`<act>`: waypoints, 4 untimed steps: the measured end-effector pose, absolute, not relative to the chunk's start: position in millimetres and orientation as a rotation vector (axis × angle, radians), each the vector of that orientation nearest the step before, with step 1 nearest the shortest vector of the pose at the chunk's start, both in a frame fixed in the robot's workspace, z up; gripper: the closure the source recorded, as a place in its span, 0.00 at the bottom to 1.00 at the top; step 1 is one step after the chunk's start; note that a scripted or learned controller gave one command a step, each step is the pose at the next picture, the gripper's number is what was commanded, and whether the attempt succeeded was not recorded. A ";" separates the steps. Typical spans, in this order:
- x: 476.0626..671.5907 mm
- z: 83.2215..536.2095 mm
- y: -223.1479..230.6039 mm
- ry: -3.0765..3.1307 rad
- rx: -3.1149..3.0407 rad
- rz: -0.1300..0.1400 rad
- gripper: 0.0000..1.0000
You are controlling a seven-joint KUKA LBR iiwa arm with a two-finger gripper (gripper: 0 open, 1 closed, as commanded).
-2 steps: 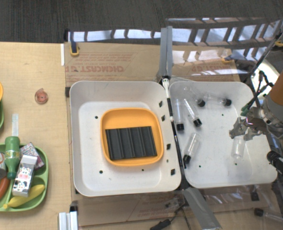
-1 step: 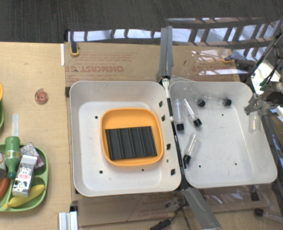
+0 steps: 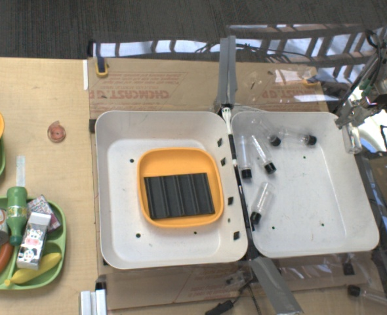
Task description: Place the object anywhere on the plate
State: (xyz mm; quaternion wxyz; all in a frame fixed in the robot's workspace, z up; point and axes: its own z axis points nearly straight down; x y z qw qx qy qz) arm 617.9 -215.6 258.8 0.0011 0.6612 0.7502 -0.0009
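Clear plastic tubes (image 3: 260,155), black-capped, in right bin (image 3: 325,195): light, slick, roll easily; grasp mid-barrel. Orange plate (image 3: 179,159) left. Gripper (image 3: 359,110) fingers: cannot tell.

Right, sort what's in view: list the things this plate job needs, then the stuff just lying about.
For the job:
- orange plate in the left bin, with a dark ridged insert
- clear tubes with black caps in the right bin

Lying about:
- green tray of toy food at far left
- small pink round thing on the wooden bench
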 end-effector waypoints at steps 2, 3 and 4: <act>658.3 441.8 -221.9 2.741 1.528 -0.002 1.00; 659.8 441.4 -222.0 2.988 0.962 -0.001 1.00; 650.7 441.8 -221.9 3.115 0.394 0.000 1.00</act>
